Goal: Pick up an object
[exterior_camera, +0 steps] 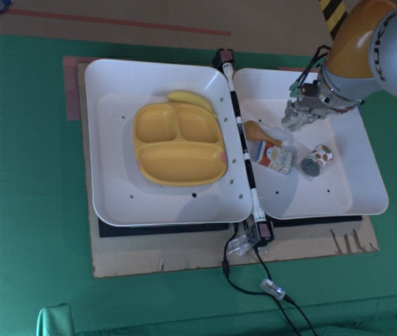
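Green cloth covers the bench, and a brown cardboard sheet lies under two shallow white bins set side by side. Much of the arm is cut off at the right edge, so just its grey body and orange band show. The gripper hangs over the back part of the right bin, near its middle. Its fingertips are blurred against the white floor, and whether they are spread or closed cannot be told; nothing can be seen between them.

Inside the right bin, an orange carrot-like piece lies just left of the gripper, close to the divider. A small printed carton lies touching it at the front, its label too small to read. A small can lies on its side just right of the carton.

Inside the left bin, a yellow divided plate takes up the middle. A banana lies at the plate's back edge, partly hidden behind its rim. Black cables trail from the front of the divider across the bench.
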`<state>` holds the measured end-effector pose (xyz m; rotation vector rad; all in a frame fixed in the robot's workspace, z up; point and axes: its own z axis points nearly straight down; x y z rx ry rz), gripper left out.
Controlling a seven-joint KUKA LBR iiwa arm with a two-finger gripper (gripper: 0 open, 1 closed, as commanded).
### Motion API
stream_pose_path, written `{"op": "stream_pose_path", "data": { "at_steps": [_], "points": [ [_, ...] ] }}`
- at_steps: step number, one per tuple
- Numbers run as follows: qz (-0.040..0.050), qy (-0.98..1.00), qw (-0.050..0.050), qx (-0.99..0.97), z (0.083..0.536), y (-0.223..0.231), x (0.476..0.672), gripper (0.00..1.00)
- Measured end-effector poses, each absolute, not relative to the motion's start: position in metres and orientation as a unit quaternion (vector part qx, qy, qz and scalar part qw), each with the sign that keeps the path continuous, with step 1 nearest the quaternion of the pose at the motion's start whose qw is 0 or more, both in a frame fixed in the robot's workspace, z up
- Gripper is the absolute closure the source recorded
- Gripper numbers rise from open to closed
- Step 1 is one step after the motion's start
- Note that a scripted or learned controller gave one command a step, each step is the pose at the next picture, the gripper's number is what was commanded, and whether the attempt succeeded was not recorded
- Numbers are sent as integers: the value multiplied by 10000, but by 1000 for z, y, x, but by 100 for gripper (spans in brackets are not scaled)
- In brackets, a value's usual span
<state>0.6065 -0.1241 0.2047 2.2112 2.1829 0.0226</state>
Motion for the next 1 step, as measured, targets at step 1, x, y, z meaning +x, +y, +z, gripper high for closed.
{"op": "stream_pose_path", "data": {
  "at_steps": [1],
  "points": [
    [35,7058,69,7084,328,-92,691,100]
  ]
}}
